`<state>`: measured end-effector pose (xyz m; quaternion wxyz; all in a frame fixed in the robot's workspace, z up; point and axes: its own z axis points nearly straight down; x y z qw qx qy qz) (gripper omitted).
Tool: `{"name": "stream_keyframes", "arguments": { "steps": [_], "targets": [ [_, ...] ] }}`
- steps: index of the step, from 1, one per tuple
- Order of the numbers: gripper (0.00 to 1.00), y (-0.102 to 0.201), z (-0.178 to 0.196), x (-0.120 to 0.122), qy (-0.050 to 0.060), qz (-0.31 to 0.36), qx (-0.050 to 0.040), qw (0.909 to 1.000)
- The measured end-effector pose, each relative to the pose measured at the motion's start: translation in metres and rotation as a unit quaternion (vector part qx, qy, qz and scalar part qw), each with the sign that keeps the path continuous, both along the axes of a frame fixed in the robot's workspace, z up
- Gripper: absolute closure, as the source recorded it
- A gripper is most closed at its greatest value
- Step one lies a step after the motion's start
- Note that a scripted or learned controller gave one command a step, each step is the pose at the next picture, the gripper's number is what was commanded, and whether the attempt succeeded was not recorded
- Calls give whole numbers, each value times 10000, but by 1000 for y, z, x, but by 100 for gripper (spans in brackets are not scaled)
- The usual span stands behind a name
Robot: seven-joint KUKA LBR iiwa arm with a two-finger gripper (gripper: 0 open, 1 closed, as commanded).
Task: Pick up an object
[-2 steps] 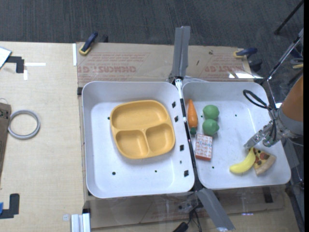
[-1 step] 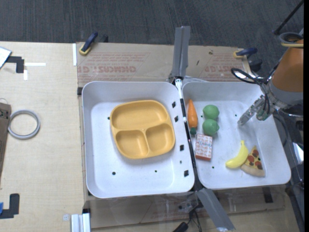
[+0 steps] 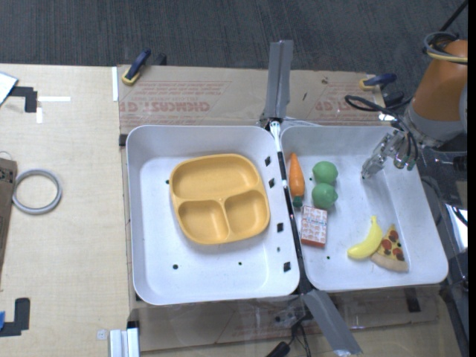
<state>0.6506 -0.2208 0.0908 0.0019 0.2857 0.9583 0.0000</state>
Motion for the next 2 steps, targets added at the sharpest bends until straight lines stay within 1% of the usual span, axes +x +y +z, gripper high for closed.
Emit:
{"name": "stream_keyframes", "arguments": {
  "steps": [1,2],
  "targets": [
    [100,-1,1,-24,6,2035,4,9791],
    [100,0,0,-47,6,4203,5,9074]
  ]
}}
